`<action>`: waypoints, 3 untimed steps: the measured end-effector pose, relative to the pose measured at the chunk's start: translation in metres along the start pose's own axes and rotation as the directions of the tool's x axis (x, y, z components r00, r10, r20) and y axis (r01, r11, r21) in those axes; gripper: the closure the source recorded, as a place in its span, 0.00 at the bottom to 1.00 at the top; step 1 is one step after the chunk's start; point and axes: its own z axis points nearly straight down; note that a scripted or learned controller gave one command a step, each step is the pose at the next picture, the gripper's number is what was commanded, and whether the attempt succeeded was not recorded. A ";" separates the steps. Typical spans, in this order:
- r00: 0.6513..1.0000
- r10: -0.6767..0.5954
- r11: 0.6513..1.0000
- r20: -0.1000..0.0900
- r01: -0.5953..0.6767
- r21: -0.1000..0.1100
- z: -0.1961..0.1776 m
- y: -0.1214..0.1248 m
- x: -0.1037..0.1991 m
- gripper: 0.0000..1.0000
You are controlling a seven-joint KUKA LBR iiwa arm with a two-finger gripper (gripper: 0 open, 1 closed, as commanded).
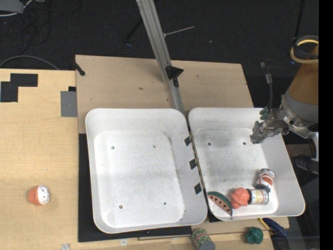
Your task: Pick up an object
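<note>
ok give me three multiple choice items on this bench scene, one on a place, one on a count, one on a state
1. Where does the watermelon slice lie?
A. left bin
B. right bin, near corner
C. on the bench

2. How many small cans lie in the right bin?
A. two
B. four
C. none

3. How is the gripper placed?
A. over the right bin's far right part, apart from the things
B. pressed on the cans
C. over the left bin

Answers: 1 B, it lies by the bin's front left rim. 2 A, one can near another. 3 A, bare floor lies under it.

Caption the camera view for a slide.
Gripper hovers over the right bin; cans, ball and melon slice sit at its near edge.
</note>
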 end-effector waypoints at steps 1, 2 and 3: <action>1.000 0.000 1.000 0.000 0.000 0.001 -0.053 0.001 -0.001 1.00; 1.000 -0.004 1.000 -0.004 0.004 0.008 -0.036 0.013 0.055 1.00; 1.000 -0.004 1.000 -0.004 0.004 0.006 -0.040 0.029 0.106 1.00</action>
